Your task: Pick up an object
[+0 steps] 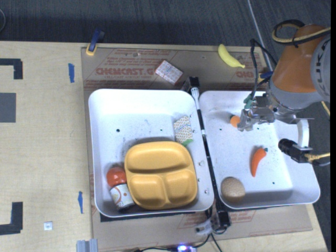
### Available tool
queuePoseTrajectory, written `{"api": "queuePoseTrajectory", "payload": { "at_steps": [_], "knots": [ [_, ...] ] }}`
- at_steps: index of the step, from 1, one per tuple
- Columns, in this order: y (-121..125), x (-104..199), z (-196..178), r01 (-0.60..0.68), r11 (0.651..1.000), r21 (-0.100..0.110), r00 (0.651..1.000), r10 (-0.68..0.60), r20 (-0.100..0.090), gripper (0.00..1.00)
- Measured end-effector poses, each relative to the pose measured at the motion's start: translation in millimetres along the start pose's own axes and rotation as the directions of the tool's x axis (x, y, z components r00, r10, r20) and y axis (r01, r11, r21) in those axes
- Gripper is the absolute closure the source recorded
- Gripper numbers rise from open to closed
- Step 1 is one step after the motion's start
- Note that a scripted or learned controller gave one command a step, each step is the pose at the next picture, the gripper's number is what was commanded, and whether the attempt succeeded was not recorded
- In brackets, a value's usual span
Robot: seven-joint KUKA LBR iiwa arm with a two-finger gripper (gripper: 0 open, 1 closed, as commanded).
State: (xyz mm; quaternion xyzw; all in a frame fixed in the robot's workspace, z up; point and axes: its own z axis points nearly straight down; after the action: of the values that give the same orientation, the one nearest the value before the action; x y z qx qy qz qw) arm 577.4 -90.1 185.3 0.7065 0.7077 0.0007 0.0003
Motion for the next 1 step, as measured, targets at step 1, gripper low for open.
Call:
{"api": "queuePoseTrajectory", "payload": {
  "at_steps": [1],
  "knots": [
    [-0.3, -0.4, 0.3, -0.001, 1.0, 0.001, 1.0, 0.001, 0.0, 0.0]
  ]
}}
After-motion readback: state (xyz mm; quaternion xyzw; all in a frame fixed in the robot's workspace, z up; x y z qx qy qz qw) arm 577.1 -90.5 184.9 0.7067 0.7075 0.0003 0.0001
